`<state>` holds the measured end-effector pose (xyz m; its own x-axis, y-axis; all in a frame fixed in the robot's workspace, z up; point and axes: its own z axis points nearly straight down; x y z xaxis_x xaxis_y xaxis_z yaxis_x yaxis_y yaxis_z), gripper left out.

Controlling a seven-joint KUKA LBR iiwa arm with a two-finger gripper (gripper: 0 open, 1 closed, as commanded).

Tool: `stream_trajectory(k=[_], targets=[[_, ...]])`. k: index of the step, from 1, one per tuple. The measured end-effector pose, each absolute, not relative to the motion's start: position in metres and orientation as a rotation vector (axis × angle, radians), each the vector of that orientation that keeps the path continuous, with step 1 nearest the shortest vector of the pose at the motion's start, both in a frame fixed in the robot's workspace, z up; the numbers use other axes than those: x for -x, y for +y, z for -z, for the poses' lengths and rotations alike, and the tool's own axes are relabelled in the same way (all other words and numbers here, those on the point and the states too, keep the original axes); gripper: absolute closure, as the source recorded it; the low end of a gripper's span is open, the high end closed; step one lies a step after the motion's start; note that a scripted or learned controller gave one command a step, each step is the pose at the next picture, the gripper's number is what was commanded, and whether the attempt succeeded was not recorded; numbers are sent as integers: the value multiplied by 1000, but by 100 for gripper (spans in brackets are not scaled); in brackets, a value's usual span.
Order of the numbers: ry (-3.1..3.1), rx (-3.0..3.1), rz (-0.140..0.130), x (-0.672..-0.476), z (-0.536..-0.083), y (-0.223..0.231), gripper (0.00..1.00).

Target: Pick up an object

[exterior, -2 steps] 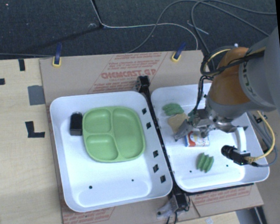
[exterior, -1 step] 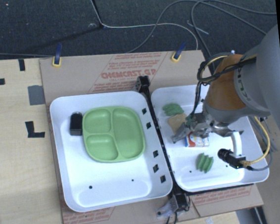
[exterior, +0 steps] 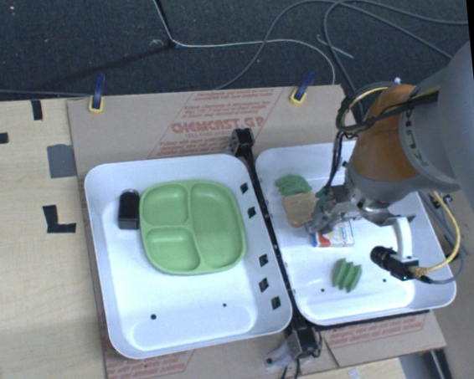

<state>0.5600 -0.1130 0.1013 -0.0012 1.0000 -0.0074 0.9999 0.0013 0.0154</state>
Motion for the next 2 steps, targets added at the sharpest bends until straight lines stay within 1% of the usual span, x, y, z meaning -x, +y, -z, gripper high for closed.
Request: stream_trajectory(k=[1,2], targets=[[2220,-2219,-3,-553,-156,-119,100],[2221,-2218,-4,-554,-205,-119,100]])
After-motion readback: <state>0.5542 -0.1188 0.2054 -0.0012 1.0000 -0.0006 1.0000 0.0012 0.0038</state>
